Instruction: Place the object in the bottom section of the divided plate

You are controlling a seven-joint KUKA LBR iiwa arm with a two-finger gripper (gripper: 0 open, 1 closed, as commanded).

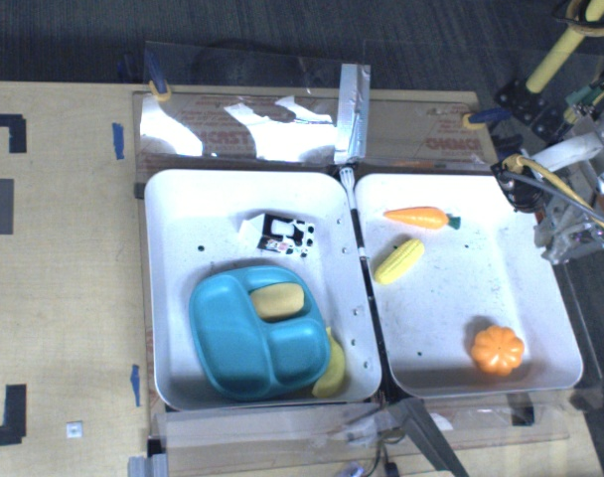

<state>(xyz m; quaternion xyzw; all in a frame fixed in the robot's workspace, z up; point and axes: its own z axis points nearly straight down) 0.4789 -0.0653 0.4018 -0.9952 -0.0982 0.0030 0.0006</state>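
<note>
A blue divided plate (227,341) lies in the left bin (173,227), toward its front. A pale yellow, bun-like object (279,301) rests in the plate's upper right section. The other sections hold nothing. A yellow object (331,368) pokes out from beside the plate's lower right rim, partly hidden by it. My gripper (568,235) hangs at the far right, over the right bin's outer edge, well away from the plate and with nothing visibly in it.
The right bin (431,356) holds a carrot (417,218) at the back, a corn cob (398,261) near the divider and a small orange pumpkin (497,350) at the front right. A black-and-white tag card (285,235) lies behind the plate.
</note>
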